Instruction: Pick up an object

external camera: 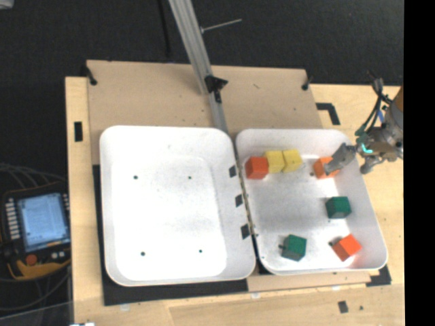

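Observation:
The right bin (pixel 309 195) holds several small blocks. Along its far side an orange-red block (pixel 256 167) sits next to two yellow blocks (pixel 275 161) (pixel 291 159). A green block (pixel 338 207) lies toward the right wall. Another green block (pixel 293 247) and an orange block (pixel 346 247) lie near the front. My gripper (pixel 355 160) hovers over the bin's far right corner, open, with nothing between its fingers. Its left finger (pixel 342 158) stands just beside a small orange block (pixel 321 168), partly covering it.
The left bin (pixel 109 182) sits beside the right one, joined at a clipped seam (pixel 241 199). A metal post (pixel 197 46) rises slantwise behind the bins. A teach pendant (pixel 37 223) lies off the bench to the left.

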`<state>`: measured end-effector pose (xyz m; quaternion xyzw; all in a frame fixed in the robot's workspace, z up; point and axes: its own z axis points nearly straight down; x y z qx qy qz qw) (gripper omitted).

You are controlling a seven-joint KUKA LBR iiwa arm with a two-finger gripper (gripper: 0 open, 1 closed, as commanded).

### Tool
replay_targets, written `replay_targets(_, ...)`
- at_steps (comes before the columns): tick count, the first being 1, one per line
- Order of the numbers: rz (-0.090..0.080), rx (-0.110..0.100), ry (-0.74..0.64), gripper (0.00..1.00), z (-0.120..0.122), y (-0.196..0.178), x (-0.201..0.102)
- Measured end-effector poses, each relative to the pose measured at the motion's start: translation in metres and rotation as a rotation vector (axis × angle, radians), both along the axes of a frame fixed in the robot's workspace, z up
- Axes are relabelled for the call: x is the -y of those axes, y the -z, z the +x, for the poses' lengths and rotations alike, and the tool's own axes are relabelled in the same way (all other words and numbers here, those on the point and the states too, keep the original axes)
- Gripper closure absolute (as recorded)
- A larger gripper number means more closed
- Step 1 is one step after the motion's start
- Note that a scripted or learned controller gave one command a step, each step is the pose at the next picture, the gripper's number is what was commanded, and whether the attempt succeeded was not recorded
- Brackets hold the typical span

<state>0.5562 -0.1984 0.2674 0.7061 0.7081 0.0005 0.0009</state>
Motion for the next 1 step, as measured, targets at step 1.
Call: replay_targets(1,-0.001,-0.006,0.003,0.00,0.0070,0.0593,-0.0022)
